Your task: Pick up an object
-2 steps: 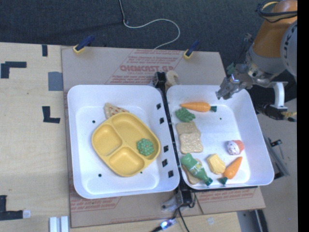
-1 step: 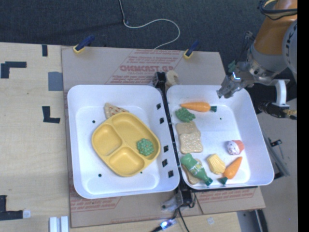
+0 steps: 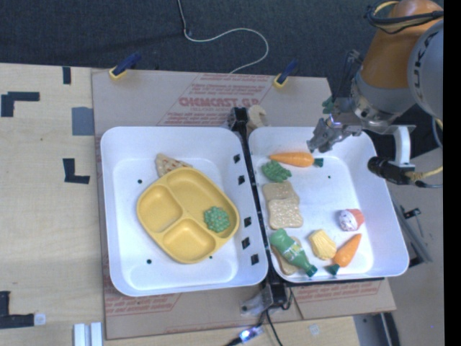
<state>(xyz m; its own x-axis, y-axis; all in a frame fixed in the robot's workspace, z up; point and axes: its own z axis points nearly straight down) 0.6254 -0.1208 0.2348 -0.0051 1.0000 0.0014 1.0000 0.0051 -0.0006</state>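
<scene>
Green toy bottle lies at the near edge of the right bin, tilted, over a cracker-like piece. Just right of it: yellow corn cob, then a small orange carrot with its green end toward the front rim. Red-and-white rounded toy sits a little behind that carrot. Two tan bread slices lie one behind the other along the bin's left side, a green leafy piece just behind them. Longer orange carrot lies crosswise near the far side of the bin, green tip pointing right.

Gripper hangs over the far right part of the right bin, just above and right of the long carrot's tip, close to it but contact not clear. Cannot tell whether the fingers are spread or closed; nothing visibly between them. Grey arm with orange band comes in from upper right.

Left bin holds a yellow divided tray, set at an angle, with a green broccoli-like piece in its right compartment. Tan waffle-like piece pokes out from behind the tray's far edge. Both bins rest on a cardboard sheet with yellow-and-blue clamps at its far corners. White cable loops across the dark surface behind.
</scene>
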